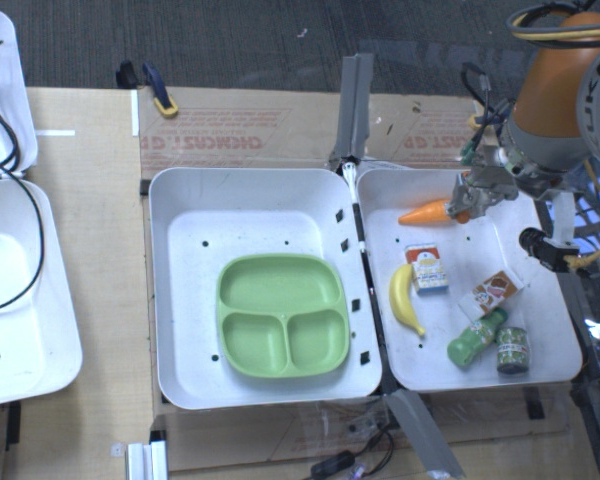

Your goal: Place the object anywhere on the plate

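The carrot (426, 212) lies at the back of the right bin (550, 368), its thick end at the gripper (467, 204) (grip state I cannot tell), likely light, stiff, smooth plastic, best pinched across its thick end.

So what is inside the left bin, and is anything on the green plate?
The left bin holds the green plate; its three compartments show bare green, nothing resting on them. The bin floor beneath the plate is covered and cannot be seen.
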`<state>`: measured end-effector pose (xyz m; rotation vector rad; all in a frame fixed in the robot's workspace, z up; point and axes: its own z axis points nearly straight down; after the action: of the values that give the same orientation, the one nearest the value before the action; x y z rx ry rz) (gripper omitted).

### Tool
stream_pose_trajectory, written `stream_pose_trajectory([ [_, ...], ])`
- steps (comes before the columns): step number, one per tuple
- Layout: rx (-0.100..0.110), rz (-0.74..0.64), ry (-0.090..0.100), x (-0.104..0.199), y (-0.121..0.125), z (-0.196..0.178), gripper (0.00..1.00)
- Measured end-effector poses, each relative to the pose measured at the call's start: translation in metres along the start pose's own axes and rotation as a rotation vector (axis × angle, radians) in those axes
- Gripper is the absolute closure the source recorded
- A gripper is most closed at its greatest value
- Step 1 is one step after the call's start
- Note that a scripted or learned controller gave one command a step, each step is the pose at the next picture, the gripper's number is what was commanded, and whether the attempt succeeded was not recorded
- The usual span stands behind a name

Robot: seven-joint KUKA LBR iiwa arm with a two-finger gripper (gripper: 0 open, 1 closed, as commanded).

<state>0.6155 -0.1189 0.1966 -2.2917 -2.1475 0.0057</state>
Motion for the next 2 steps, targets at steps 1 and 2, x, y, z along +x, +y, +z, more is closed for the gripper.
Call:
stream_pose_trajectory([
  [1,0.002,0.073,0.001,0.110,-0.071,-0.015,1.00],
  [2,0.002,-0.115,0.000,0.165,-0.102,-0.012,1.00],
])
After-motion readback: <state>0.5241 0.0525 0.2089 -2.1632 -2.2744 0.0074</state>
